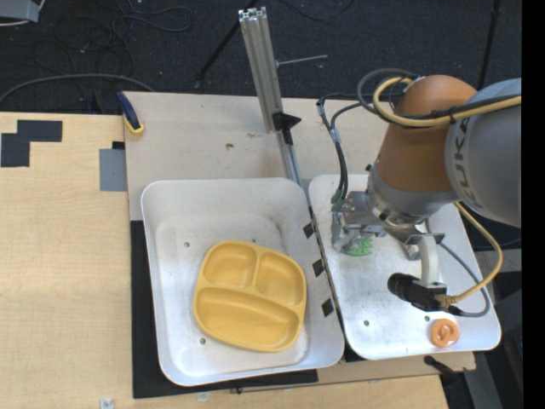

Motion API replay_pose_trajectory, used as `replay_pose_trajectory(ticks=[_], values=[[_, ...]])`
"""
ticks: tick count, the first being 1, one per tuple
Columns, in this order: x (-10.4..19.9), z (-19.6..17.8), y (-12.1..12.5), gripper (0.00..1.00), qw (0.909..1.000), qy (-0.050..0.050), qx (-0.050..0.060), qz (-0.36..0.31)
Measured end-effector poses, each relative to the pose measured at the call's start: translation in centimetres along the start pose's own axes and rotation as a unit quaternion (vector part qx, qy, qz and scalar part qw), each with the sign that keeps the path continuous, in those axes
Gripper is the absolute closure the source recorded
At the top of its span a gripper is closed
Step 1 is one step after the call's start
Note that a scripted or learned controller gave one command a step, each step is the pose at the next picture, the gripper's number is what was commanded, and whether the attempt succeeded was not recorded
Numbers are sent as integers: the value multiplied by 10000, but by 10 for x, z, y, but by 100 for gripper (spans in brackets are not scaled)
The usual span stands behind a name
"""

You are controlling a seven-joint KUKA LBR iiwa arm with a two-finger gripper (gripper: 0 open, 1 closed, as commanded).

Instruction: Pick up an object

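A small green object (pixel 360 247) is seen in the right bin (pixel 383 335), in its left half, not far from the left wall and about midway between the far and near edges. Only its lower part is visible. The rest is covered by the gripper (pixel 351 228), which is placed directly over it, at or just above it. Whether the gripper is spread or pressed together cannot be told from this slant, and it cannot be told either whether the green object is being pinched. The grey arm (pixel 485 147) with its orange band (pixel 421 135) is stretched in from the right, over the far right part of the same bin.

A small round orange object (pixel 444 332) is found at the near right corner of the right bin, well apart from the green object.

In the left bin (pixel 170 220) a yellow divided plate (pixel 251 295) with three compartments is laid flat, towards the near edge and closer to the right wall than to the left.

An aluminium post (pixel 260 66) is set upright on the bench (pixel 196 135) behind the bins, close to the gap between them.
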State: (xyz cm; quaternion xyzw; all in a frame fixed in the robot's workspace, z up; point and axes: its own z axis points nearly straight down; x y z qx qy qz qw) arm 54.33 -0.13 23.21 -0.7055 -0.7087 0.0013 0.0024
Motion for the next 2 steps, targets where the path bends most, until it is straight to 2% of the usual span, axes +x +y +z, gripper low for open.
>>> replay_pose_trajectory(ticks=[1,2], values=[[45,-6,8,100,10000,-8,-15,2],[98,8,15,100,10000,-6,-8,-3]])
